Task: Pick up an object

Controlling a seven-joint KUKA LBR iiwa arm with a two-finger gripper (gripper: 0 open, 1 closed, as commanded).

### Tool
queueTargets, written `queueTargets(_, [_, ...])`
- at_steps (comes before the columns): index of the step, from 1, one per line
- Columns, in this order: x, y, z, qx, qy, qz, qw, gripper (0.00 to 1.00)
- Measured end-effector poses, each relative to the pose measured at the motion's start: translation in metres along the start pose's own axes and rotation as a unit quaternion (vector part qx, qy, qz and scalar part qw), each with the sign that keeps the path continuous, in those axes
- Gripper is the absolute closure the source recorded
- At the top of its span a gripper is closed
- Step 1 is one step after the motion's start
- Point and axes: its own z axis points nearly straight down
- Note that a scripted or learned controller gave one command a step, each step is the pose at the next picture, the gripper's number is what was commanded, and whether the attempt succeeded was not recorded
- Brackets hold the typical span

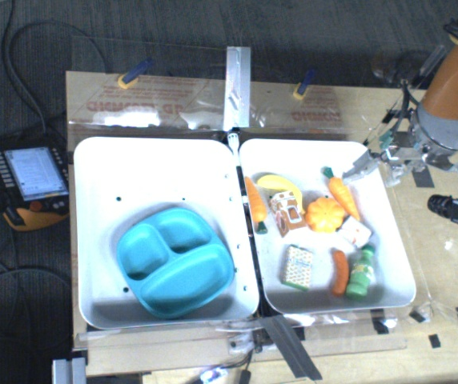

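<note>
I am watching the approach step: the gripper [355,170] is hanging over the back right edge of the right bin [401,250], with nothing between its fingers that I can see. Whether it is parted or closed, I cannot tell from this slant; the tip is small and blurred against the white rim.

I am taking the right bin as my landmark. Inside it, nearest the gripper, a toy carrot [342,194] is lying at the back right. Just toward the bin's middle from it, an orange pumpkin-shaped toy [326,214] is sitting, touching or nearly touching a small white block [355,232]. A banana [279,184] is lying at the back, and a second carrot [255,202] is resting along the bin's left wall. A green bottle [360,277], a red sausage-like piece [340,270] and a patterned box [297,266] are sitting toward the front. The left bin [93,214] is holding a blue divided plate [177,258].

I am judging the nearer carrot to be the likely target. The next move is calling for a short descent into the right bin, with the gripper lined up across the carrot's narrow width, clear of the pumpkin toy beside it.
</note>
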Motion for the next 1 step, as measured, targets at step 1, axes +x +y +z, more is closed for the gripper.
queueTargets(1, [0.0368, 0.0286, 0.098, 0.001, -0.001, -0.032, 0.9995, 0.0])
